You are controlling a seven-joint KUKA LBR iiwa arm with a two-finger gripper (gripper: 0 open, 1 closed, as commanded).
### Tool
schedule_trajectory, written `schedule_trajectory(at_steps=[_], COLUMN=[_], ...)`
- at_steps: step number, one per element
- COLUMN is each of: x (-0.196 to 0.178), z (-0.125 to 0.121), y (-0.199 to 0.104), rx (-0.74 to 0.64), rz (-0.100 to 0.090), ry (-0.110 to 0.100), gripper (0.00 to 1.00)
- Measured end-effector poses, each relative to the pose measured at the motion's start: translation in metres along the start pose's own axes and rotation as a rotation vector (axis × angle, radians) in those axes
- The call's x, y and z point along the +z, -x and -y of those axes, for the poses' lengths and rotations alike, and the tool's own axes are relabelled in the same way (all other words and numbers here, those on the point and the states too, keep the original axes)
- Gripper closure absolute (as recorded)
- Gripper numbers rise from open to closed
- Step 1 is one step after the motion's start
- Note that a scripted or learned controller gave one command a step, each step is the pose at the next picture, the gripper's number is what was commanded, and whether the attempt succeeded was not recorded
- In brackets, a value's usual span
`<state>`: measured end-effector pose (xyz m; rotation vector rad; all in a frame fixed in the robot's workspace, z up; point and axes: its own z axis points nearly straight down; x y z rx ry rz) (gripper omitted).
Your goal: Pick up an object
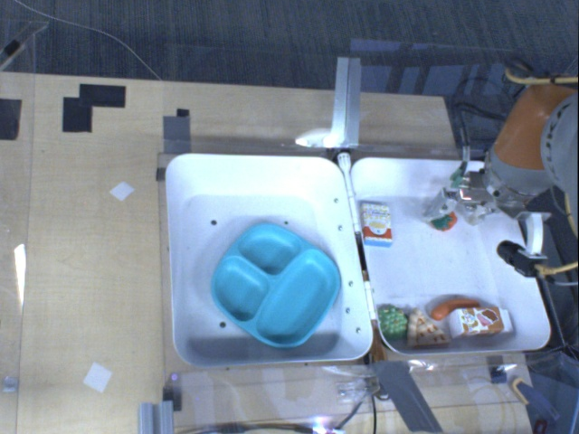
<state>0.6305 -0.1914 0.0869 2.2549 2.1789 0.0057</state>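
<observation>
Arm (543,143) entering from the right, grey with orange band, wrist over the far right part of the right bin (470,269). Gripper (459,204) low over the bin floor, near the far wall. Finger state: cannot tell; metal parts too small and blurred to separate. Small red and green object (442,221) directly at the gripper tips, on the near-left side, touching or almost touching; whether clamped or merely lying on the floor cannot be told.

Small carton with orange and white print (376,223) to the left of the gripper, flat on the floor, just beside the divider between the bins, apart from the tips. Well nearer the camera than the gripper, along the near wall of the same bin, a row of items close together: green cluster (392,319) in the near-left corner, speckled tan piece (425,329) beside it, orange sausage-shaped piece (450,306) behind, white and orange packet (478,321) lying flat at the right end.

Left bin (190,242) far left of the gripper, beyond the divider. Blue divided plate (276,283) inside it, three compartments, set slightly askew, resting on the floor toward the near side.
</observation>
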Motion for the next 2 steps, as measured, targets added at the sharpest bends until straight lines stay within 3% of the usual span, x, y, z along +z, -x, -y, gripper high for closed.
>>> schedule_trajectory(at_steps=[1, 2], x=[-0.013, -0.102], z=[-0.002, 0.01], y=[-0.001, -0.059], rx=[-0.005, 0.006], rz=[0.001, -0.001], ry=[0.006, 0.0], gripper=[1.0, 1.0])
